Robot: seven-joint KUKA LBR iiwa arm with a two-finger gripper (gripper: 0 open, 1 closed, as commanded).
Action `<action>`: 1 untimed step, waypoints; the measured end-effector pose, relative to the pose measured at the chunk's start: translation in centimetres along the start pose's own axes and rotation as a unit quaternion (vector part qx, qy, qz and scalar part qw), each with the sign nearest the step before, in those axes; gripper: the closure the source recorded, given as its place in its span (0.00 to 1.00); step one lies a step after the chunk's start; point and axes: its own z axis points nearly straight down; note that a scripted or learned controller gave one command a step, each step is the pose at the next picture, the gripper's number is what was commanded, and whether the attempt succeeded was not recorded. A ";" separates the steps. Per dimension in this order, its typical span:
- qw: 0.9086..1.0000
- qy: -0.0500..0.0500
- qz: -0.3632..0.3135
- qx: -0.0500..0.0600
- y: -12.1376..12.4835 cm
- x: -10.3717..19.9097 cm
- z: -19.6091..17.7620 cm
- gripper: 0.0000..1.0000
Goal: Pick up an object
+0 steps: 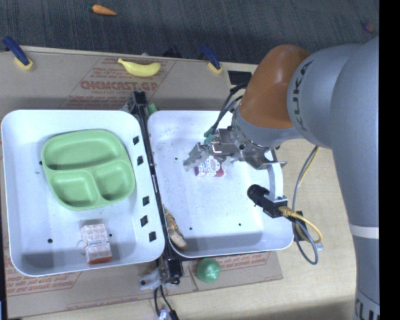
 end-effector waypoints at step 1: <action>1.000 0.000 -0.002 0.001 0.0 0.1 -1.0 1.00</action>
